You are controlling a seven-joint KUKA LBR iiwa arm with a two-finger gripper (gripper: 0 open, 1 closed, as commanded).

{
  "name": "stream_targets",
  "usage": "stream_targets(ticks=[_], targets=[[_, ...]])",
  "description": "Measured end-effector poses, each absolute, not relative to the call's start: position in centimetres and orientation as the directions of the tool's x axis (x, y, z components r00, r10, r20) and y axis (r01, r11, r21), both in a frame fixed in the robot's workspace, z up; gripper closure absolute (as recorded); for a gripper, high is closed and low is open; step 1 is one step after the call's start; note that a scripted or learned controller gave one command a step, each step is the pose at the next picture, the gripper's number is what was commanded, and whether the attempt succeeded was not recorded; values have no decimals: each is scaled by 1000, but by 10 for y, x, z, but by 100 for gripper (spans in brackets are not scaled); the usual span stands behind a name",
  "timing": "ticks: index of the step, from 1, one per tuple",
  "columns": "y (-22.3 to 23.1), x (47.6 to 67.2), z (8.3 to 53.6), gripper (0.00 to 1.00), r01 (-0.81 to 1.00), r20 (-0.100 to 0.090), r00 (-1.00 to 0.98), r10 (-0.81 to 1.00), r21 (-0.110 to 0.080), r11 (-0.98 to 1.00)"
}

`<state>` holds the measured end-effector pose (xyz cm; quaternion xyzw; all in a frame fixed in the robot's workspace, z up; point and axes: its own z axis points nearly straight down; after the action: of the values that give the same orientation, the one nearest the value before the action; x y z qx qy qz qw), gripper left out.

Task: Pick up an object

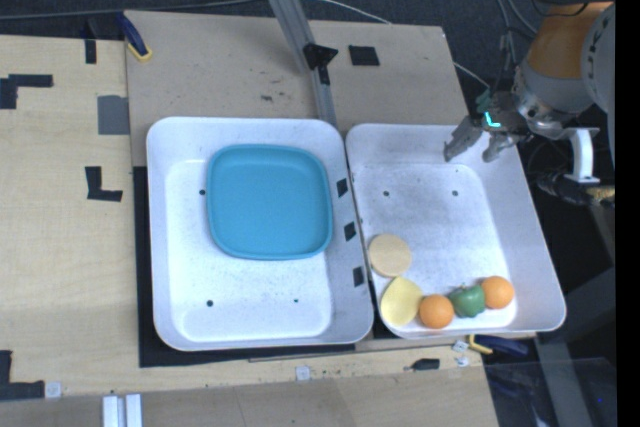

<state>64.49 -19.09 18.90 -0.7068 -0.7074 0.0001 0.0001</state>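
orange balls (435,311), two; one blue plate (269,201).

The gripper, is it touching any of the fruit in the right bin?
Apart. The camera view shows the gripper at the right bin's far edge, bare floor separating it from the fruit.

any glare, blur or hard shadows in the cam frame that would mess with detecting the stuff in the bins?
Camera view: light is even and soft, no hard shadows; the blue plate has only a mild sheen; the fruit cluster at the right bin's near edge is small and slightly soft but its colours separate; the gripper is slightly blurred, with a small cyan light glowing above it.
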Motion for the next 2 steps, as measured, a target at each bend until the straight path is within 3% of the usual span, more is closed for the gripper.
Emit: stream_targets(ticks=[1,2], targets=[[-191,645,189,0,1000,0,-1,1000,0,1],[-195,638,128,0,1000,1,0,1000,-6,0]])
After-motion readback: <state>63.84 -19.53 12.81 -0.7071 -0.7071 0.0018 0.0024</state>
